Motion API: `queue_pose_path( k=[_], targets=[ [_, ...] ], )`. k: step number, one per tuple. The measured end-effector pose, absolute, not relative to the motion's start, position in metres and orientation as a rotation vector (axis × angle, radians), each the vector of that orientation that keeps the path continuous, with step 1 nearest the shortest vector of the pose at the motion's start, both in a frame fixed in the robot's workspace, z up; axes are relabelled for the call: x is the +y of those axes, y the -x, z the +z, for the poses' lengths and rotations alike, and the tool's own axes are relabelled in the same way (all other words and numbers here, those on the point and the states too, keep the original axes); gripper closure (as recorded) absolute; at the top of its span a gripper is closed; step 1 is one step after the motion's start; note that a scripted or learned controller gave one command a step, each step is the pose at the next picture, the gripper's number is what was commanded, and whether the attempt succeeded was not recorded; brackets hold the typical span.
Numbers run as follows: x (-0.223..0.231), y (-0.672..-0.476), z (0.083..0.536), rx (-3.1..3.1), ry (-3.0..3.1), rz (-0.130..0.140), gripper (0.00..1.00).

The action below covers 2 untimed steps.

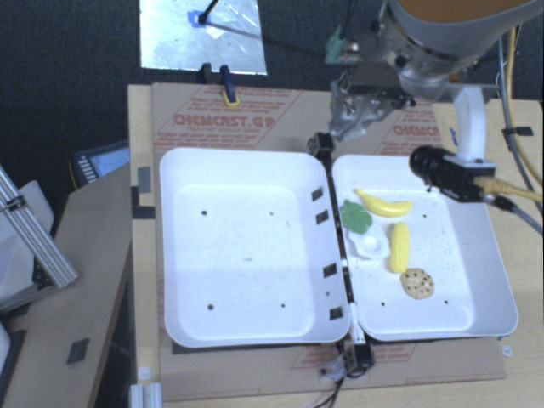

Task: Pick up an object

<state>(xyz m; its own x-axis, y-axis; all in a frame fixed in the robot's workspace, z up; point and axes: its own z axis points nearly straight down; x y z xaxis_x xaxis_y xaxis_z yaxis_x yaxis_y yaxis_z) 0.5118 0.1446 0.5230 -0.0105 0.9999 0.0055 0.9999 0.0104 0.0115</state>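
The left bin (242, 245) sits bare on the bench, with the right bin (476, 304) beside it. In the right bin, close to the divider, lie a green leafy piece (356, 218), a white piece (369, 246), a banana (384, 203), a corn cob (399, 246) and a cookie (416, 283), all close together. Nothing has been lifted yet, so the pick looks entirely ahead: choose one, descend, close, raise. The gripper (355, 113) hangs high above the back edge of the bins, well apart from the food. Whether its jaws are spread or closed I cannot tell; nothing is seen held in them.
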Motion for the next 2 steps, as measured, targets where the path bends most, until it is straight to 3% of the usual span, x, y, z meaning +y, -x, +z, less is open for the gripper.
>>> queue_pose_path(
  k=[1, 2],
  targets=[
    [0.209, -0.557, 0.535, 2.231, -2.211, 0.007, 1.0],
    [0.233, -0.483, 0.536, 2.234, -2.211, 0.005, 1.0]
  ],
)
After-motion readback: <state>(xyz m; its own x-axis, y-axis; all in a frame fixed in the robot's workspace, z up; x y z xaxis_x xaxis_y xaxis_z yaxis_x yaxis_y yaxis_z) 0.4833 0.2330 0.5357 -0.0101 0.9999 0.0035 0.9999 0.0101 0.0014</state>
